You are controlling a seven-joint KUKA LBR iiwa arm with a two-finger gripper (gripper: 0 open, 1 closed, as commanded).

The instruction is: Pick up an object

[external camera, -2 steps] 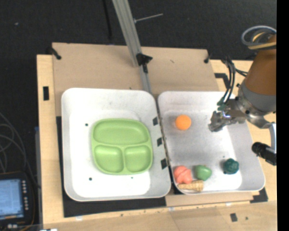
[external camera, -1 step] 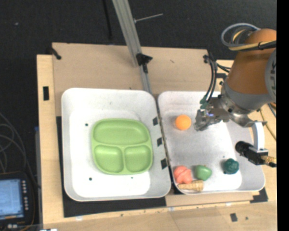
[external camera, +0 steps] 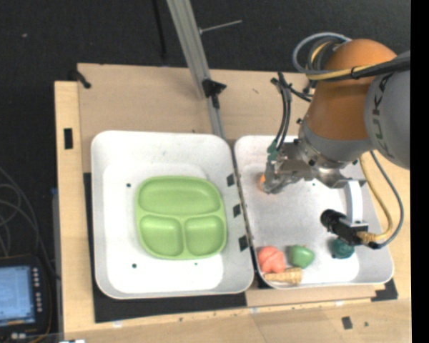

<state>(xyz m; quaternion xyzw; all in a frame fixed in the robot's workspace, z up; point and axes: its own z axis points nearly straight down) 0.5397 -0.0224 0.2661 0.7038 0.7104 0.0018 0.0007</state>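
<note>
Bottom left corner of frame: small monitor (external camera: 11, 299), screen lit, cables beside it.
Bottom right, along near rim of right bin (external camera: 286, 220): pink lumpy object (external camera: 271, 259), green object (external camera: 299, 255) just beside it on the right, tan object (external camera: 288, 277) below both, touching the rim. Teal object (external camera: 341, 249) farther right, near the bin's lower right corner, right by a black fitting with yellow cable.
Lower centre-left: left bin (external camera: 114, 191), holding green divided tray (external camera: 181, 216), three compartments, lying flat, roughly centred.
Bins side by side, edges touching along centre, black clips on the seam.
Mid right: gripper (external camera: 274, 183) over upper left part of right bin, pointing down toward bin floor. Small orange thing (external camera: 262, 181) at left side of fingertips; cannot tell if gripped or merely adjacent. Jaw opening not readable from this angle, tips bunched in shadow.
Upper right: arm (external camera: 347, 98), orange band above wrist, grey link beyond, cables looped on top.
Top centre: metal pole (external camera: 193, 48) slanting from top of frame down to back edge of bins.
Wooden bench (external camera: 129, 98) under all, dark floor around.
</note>
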